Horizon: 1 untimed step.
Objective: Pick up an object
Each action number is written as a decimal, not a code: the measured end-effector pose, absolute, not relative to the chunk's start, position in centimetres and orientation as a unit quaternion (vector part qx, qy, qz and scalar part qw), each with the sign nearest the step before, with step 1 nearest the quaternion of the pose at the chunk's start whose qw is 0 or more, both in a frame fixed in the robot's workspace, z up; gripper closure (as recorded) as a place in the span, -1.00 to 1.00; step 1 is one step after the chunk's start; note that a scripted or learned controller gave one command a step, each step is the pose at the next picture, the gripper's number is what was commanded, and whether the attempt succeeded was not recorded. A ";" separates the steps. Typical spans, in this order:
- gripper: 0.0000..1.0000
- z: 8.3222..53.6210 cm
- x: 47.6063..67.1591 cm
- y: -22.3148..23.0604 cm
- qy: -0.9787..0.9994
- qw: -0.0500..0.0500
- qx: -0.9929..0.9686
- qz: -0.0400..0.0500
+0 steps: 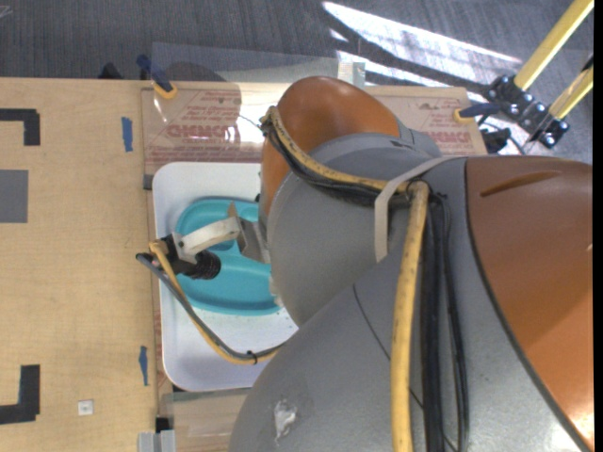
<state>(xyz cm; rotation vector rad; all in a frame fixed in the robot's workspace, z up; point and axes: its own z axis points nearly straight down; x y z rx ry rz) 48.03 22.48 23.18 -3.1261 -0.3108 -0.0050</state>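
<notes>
Floor: dark grey carpet [188, 8] lay beyond the bench, with a bright patch of light at the top right.
Bench: a pale wooden board [75, 252] carried black marks and strips of blue tape.
Gripper [249, 241]: sat low over the white bin, mostly hidden under the arm; whether it was open or closed could not be told.
Turquoise dish [231, 290]: lay in the bin, right beneath the gripper; contact could not be told.
Bin [174, 182]: white and shallow, it stood just beside the board.
Arm [377, 252]: grey and orange, it covered the right half.
</notes>
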 end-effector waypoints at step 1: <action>1.00 9.8 48.6 22.5 -0.160 0.000 -0.987 0.000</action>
